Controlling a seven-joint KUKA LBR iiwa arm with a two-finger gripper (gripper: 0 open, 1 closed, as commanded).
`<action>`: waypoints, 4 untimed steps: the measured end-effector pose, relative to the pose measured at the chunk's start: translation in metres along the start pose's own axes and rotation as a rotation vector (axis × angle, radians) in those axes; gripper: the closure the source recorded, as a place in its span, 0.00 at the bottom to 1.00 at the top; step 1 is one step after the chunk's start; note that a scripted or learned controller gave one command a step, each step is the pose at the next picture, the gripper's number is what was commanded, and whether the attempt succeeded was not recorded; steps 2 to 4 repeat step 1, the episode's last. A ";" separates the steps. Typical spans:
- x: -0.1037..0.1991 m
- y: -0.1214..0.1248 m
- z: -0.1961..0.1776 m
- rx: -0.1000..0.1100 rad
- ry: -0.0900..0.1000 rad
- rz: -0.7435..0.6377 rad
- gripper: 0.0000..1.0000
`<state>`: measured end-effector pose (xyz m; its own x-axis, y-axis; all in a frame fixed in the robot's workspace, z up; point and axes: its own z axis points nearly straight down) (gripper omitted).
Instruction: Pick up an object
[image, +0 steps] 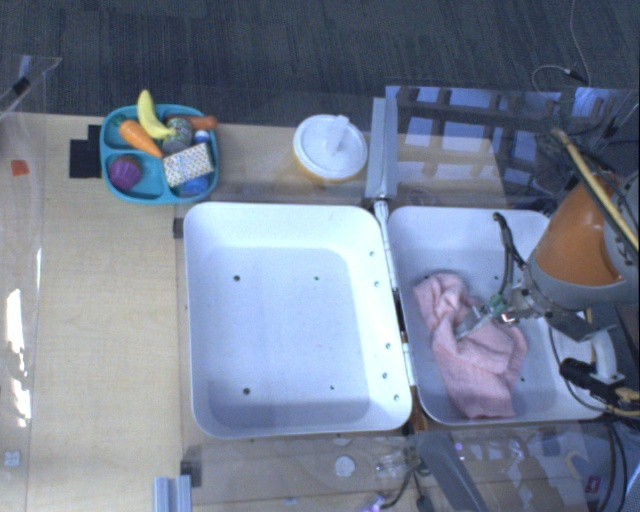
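Pink cloth (468, 350), crumpled, lies in right bin (440, 225), nearer its left wall and front edge. Soft, light, not fragile; probably folds and slides when pinched, so may slip out if only a thin edge is taken. Better to take a raised fold near middle, approx. where the wrinkles bunch. Gripper (478, 316) down on cloth's upper-middle part, fingertips touching the fabric; cannot tell if fingers apart or closed, nor if any cloth is between them. Left bin (215, 225) w/o relevance for the grasp.
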<state>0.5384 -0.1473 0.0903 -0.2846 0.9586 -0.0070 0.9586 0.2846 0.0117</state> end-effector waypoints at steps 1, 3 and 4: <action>0.000 0.000 0.000 0.000 0.000 0.000 0.00; 0.000 0.000 0.000 0.000 0.000 0.000 0.00; 0.000 0.000 0.000 0.000 0.000 0.000 0.00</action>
